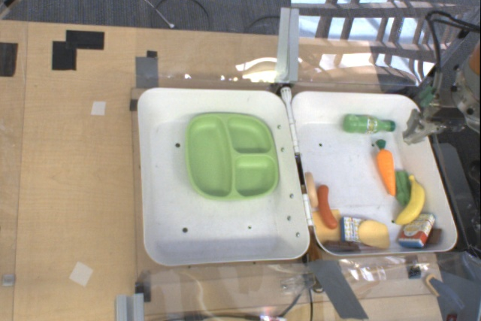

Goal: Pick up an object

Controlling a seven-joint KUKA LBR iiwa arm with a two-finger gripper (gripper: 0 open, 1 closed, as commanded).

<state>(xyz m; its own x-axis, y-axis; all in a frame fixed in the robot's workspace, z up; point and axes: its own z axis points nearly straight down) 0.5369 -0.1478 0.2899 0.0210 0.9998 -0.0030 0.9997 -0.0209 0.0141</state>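
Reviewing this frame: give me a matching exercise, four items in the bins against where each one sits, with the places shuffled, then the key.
Things:
1. green divided plate
2. green bottle
3. carrot
4. banana

Places:
A. lying near the far wall of the right bin
B. middle of the left bin
C. by the right wall of the right bin, near its front corner
D. right bin, just nearer the camera than the bottle

Pairs: 1-B, 2-A, 3-D, 4-C

The hand sits at the right bin's right edge, beside the bottle, with nothing seen in it.
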